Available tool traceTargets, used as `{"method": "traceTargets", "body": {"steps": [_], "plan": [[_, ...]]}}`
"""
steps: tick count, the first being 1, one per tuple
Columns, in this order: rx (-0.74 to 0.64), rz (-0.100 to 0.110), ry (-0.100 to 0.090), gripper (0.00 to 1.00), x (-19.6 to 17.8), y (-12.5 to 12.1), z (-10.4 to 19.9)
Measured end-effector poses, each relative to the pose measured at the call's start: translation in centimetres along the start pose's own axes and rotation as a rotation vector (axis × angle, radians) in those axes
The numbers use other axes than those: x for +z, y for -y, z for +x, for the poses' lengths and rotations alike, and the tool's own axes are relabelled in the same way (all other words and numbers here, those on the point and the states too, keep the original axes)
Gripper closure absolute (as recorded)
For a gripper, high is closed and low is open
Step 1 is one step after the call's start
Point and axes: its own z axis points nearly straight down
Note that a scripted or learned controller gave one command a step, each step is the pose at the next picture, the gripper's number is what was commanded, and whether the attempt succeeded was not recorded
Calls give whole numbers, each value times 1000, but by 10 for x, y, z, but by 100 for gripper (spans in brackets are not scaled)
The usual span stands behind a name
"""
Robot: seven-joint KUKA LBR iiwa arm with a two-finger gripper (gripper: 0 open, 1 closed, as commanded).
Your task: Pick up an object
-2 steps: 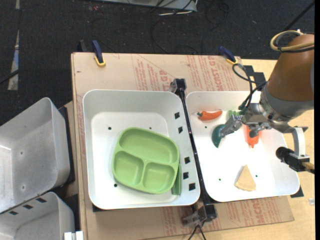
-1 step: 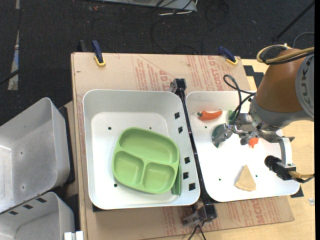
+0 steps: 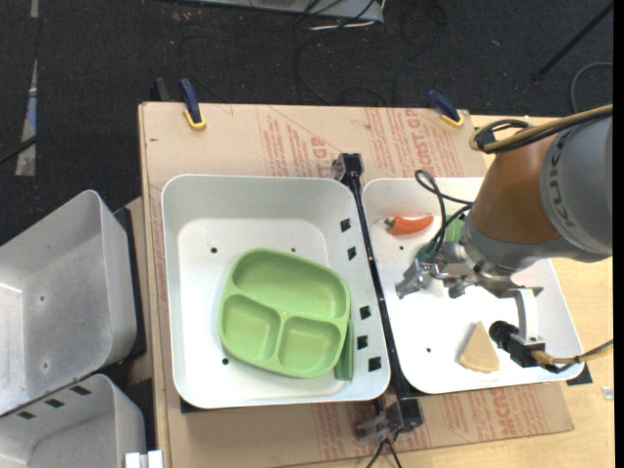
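Orange toy (image 3: 409, 224), tan wedge (image 3: 478, 349), right bin (image 3: 434, 364)

Fat grey arm (image 3: 585, 178) with a wide orange band (image 3: 517, 198) above the jaws; shiny silver gripper (image 3: 409, 281), thin black cables (image 3: 439, 195) close behind.

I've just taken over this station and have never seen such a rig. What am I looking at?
This is one camera fixed above a bench, looking down at a slant. The grey and orange machine coming in from the right is a robot arm, and its grasping end is the claw. Two shallow white bins sit side by side. The left bin holds a green tray with compartments. The right bin holds a small orange piece near its far edge and a tan wedge near its front. The claw hangs over the right bin, apart from both items, so neither is picked up yet.
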Motion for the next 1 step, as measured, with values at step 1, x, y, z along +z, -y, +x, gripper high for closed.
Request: {"method": "traceTargets", "body": {"steps": [1], "plan": [[2,-7,2,100,-14,-1,-1]]}}
